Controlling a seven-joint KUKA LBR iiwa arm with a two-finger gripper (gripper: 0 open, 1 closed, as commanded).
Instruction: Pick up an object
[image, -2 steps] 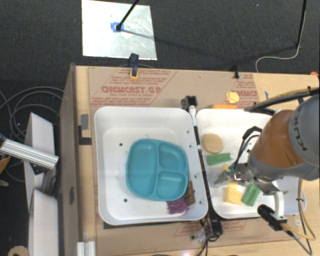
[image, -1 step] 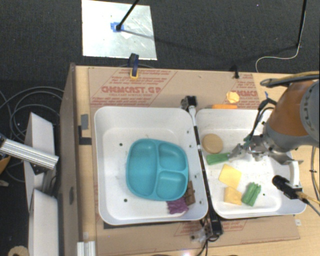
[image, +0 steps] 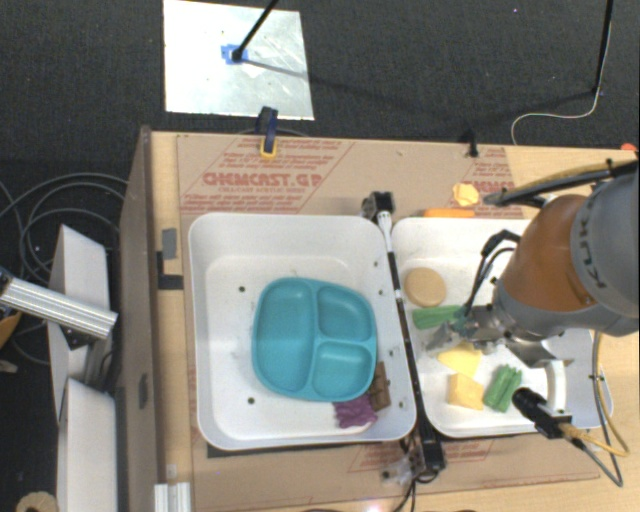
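Lowest in the frame, at the bench's near edge, we note a black clamp (image: 425, 458) sitting where the two bins meet. Just above it, in the right bin (image: 470, 232), we record a cluster of small items: a yellow block (image: 463, 391), a paler yellow piece (image: 457, 359) above it, a ridged green piece (image: 501, 387) beside them, a dark green piece (image: 434, 317) and a tan round disc (image: 426, 287) nearer the dividing wall.

We place the gripper (image: 472, 328) low over this bin, immediately right of the dark green piece and just above the pale yellow piece; whether it touches either we cannot tell. Its state is likewise undetermined: we cannot tell whether it is spread or closed, and we see nothing clearly pinched.

We observe the arm (image: 600, 250) entering from the right, its orange band (image: 550, 255) above the wrist, angled downward and leftward into the right bin.

In the left bin (image: 225, 300) we log a teal divided plate (image: 315, 338), with a purple object (image: 353, 412) and a brown object (image: 381, 388) at its lower right edge.
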